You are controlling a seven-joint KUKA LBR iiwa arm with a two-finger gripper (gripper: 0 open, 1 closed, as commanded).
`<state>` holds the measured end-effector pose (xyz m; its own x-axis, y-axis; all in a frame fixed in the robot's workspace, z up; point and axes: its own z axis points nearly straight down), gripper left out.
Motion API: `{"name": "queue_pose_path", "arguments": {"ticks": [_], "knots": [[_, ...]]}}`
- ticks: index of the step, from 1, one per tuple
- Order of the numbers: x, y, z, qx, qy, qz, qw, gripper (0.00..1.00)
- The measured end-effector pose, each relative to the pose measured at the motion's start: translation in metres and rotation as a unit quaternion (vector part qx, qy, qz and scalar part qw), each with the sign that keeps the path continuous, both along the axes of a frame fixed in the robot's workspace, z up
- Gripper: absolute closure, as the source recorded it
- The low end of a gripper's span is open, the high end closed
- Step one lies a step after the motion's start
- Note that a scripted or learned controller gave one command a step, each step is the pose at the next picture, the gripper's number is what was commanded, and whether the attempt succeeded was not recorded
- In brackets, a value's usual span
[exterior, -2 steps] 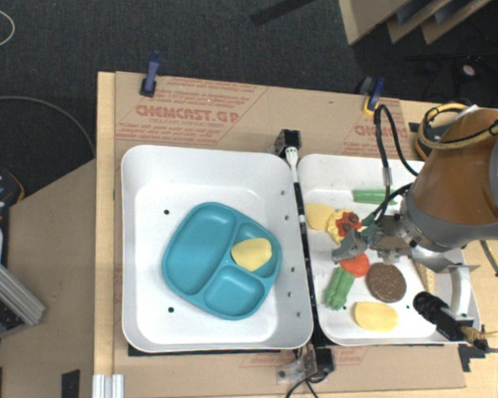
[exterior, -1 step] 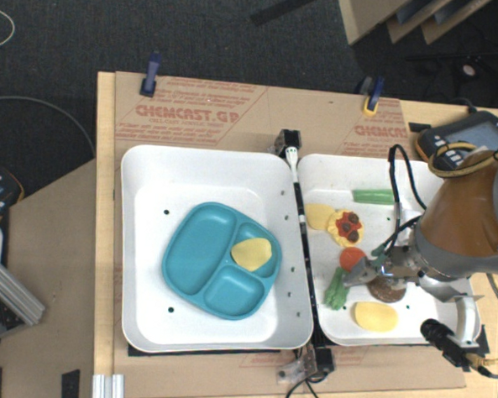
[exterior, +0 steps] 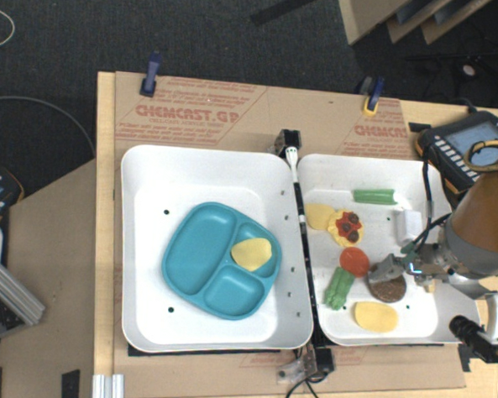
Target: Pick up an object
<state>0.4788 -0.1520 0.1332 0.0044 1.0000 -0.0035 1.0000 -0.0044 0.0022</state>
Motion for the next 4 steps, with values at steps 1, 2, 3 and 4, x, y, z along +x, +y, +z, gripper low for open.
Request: {"name": "queue_pose_path", "arguments": {"ticks": [1,2,3,4], "knots": [[0.014,-0.038,-0.048,0.0022,0.0,0.001,1.0,0.0],[0.015,-0.038,-0.035,-0.001,-0.004,0.001,1.0,1.0],[0.016,-0.038,-0.025,-0.0015,-0.005,0.001,1.0,1.0],[0.016,-0.038,-0.015,-0.0023,-0.007,0.001,1.0,1.0]]}}
